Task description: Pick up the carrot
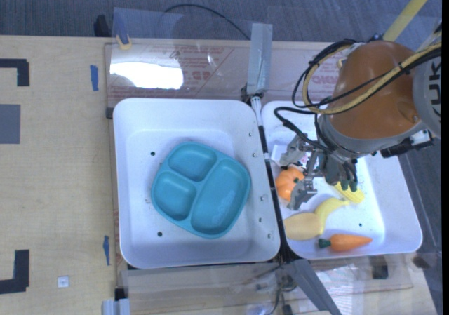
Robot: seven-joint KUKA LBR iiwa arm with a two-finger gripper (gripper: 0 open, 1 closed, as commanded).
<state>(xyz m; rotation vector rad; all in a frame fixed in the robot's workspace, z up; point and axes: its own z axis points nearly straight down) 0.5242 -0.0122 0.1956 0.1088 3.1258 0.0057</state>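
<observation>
Gripper over the right bin, beside an orange fruit.
Its finger state could not be told; the carrot lay apart, near the front wall.

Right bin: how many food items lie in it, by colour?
Orange: 2, the carrot and a round fruit by the gripper
Yellow: 2, a banana and a pale piece; another yellow bit sits part hidden under the arm, not counted
Total: 4
</observation>
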